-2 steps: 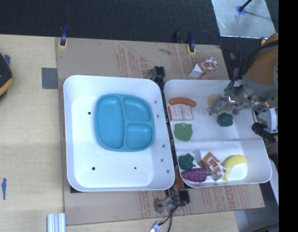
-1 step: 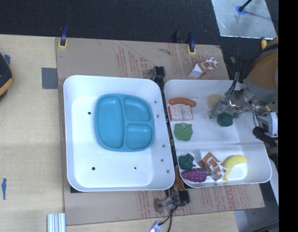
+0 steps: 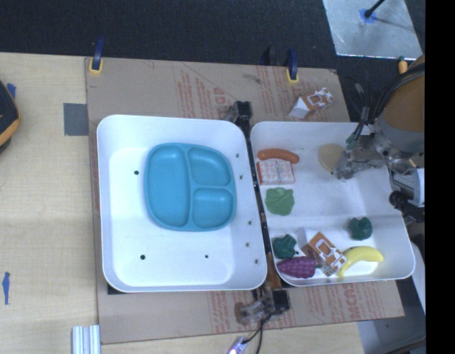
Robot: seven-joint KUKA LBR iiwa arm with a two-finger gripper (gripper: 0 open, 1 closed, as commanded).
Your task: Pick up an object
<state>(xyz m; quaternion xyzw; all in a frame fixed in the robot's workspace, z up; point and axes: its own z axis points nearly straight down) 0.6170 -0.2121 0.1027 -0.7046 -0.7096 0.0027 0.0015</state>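
A cardboard sheet (image 3: 168, 87) covers the bench, and two shallow white bins sit on it side by side, their inner rims touching. The left bin (image 3: 124, 264) holds a blue divided plate (image 3: 189, 186) near its centre, with bare white floor open on all sides of it, widest along the near edge.

The right bin (image 3: 393, 220) is more crowded. Along its left wall, from far to near, lie a sausage (image 3: 277, 155), a small printed packet (image 3: 276, 172), a green leafy piece (image 3: 279, 200) and a dark green vegetable (image 3: 284, 245). In the near corner sit purple grapes (image 3: 296, 267), a second printed packet (image 3: 324, 251) and a yellow banana (image 3: 360, 257), packed close together. A small dark green item (image 3: 360, 228) lies near the right wall. A pale tan disc (image 3: 330, 156) rests toward the far side. The middle of this bin is open floor.

The grey arm enters from the right, over the far right part of the right bin. Its gripper (image 3: 348, 164) hangs just beside the tan disc; how far apart its tips stand cannot be made out, and nothing is visibly between them.

A third printed packet (image 3: 311, 103) lies on the cardboard beyond the right bin.
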